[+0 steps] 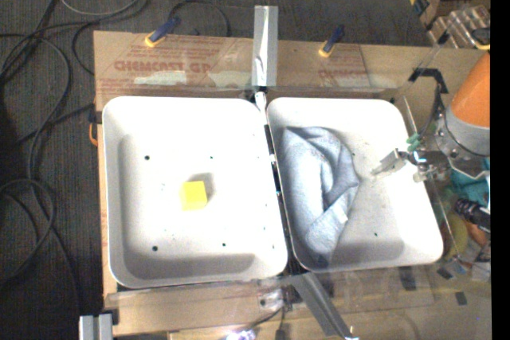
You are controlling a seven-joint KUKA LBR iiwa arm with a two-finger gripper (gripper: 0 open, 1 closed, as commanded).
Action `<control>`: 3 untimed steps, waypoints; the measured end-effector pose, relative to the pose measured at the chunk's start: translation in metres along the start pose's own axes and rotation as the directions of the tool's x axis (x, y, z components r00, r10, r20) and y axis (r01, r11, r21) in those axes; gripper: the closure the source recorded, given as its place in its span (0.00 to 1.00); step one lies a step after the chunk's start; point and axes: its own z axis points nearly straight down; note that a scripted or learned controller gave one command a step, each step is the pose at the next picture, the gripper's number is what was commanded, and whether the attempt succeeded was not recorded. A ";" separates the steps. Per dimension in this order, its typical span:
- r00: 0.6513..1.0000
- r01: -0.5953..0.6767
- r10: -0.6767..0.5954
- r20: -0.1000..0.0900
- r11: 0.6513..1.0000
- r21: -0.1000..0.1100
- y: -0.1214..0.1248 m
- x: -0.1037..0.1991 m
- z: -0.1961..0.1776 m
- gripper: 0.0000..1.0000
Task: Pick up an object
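Observation:
A small yellow block (194,195) lies near the middle of the left white bin (119,139). A crumpled grey-blue cloth (320,179) fills the left half of the right white bin (398,243). My gripper (390,164) reaches in from the right and hangs over the right part of the right bin. It sits just right of the cloth's edge, apart from it, and I see nothing held in it. The arm's orange band (480,91) shows at the right edge.
The bins sit side by side on a cardboard-covered bench (159,64), with a metal post (264,44) behind their shared edge. Two clamps (162,31) hold the back of the board. Cables lie on the dark floor at left. Clutter stands beside the right bin's outer wall.

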 end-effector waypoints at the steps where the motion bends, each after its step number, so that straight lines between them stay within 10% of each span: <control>1: 0.987 0.163 -0.163 0.010 0.987 -0.015 0.023 0.016 0.092 0.00; 2: 0.987 0.163 -0.163 0.008 0.986 -0.020 0.025 0.018 0.081 1.00; 3: 0.987 0.163 -0.162 0.008 0.987 -0.020 0.025 0.017 0.081 0.00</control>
